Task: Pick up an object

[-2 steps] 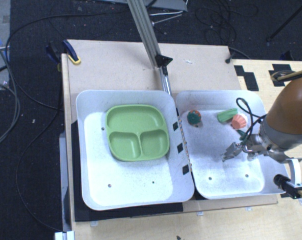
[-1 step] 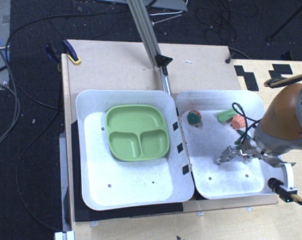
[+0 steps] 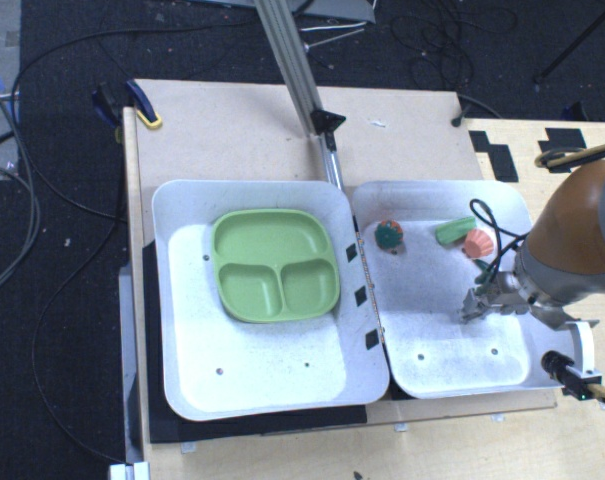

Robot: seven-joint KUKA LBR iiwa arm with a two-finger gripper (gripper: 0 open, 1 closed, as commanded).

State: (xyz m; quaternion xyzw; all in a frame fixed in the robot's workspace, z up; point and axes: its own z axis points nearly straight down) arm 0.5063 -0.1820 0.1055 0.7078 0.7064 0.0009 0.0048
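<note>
1. Bare white floor of the left bin (image 3: pixel 252 368) fills the near foreground, its speckled surface running up to a green divided plate (image 3: pixel 277 265) that lies flat in the far half.
2. Beside it, the right bin (image 3: pixel 432 363) carries three small items along its far side: a round green-and-red ball (image 3: pixel 389 234) near the divider, a green block (image 3: pixel 454 231) farther right, and a pink object (image 3: pixel 479 243) touching the block's right end.
3. Reaching in from the right, the grey arm with its orange band lowers the gripper (image 3: pixel 475 308) to the right bin's floor, below the pink object and apart from it.
4. Nothing shows between the fingers; whether they stand wide or narrow cannot be told from here.
</note>
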